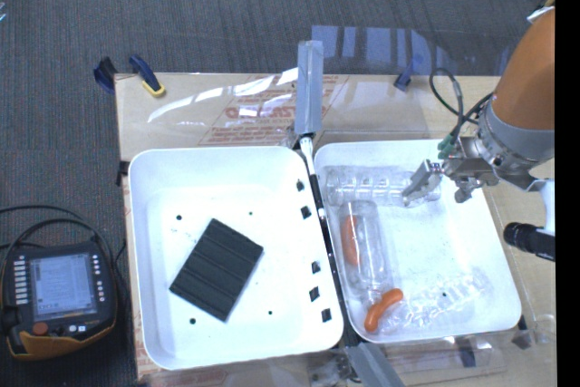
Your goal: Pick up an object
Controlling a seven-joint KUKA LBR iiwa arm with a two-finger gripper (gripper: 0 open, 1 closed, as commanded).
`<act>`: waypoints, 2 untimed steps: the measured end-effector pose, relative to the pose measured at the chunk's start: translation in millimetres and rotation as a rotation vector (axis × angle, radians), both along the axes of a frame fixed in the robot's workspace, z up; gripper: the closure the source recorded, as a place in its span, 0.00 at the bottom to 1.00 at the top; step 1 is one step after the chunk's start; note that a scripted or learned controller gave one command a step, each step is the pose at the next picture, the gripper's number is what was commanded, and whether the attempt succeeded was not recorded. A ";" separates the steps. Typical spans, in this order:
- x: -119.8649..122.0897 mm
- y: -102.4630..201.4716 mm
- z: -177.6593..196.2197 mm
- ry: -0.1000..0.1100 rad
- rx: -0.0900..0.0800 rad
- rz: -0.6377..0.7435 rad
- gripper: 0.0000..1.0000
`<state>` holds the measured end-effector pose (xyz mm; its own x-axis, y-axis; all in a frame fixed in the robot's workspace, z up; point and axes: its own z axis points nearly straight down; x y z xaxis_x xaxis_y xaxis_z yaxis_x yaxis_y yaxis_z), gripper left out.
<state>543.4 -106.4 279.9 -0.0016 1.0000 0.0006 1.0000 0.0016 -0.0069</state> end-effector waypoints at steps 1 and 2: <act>0.0 0.0 0.0 0.000 0.000 0.000 0.00; -45.7 80.4 -97.7 0.004 0.002 0.119 0.00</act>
